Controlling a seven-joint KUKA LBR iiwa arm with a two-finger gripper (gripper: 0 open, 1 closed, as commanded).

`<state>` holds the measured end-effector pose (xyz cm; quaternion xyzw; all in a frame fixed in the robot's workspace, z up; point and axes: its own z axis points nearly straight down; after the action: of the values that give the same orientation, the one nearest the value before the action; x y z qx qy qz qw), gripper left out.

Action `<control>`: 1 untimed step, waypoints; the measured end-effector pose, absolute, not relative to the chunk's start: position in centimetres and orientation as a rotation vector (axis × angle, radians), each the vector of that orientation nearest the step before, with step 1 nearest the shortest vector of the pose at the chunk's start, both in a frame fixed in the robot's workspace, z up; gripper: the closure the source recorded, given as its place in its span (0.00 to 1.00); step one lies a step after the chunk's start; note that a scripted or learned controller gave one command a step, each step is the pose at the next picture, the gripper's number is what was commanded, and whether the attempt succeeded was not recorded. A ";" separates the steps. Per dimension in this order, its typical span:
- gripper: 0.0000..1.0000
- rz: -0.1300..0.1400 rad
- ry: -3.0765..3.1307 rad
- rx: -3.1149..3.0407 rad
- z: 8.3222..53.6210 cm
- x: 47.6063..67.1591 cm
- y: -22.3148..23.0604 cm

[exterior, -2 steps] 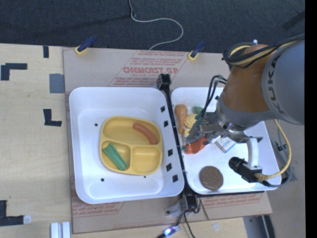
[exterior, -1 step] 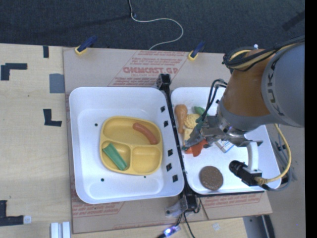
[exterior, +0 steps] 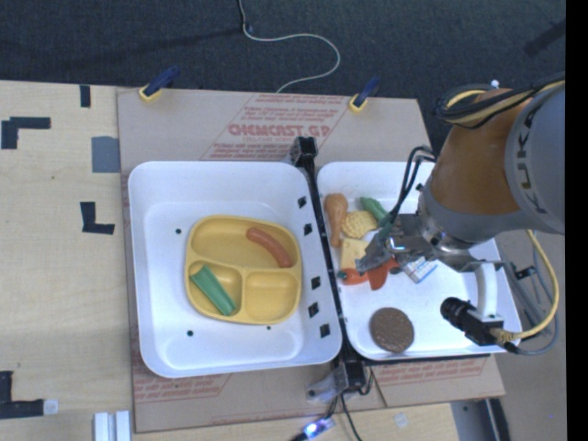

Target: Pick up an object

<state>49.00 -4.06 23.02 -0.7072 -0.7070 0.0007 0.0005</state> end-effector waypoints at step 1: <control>1.00 0.006 -2.221 -2.218 21.4 49.7 -3.7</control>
<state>49.71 -3.75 21.37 -0.7067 -0.7075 0.0018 0.0014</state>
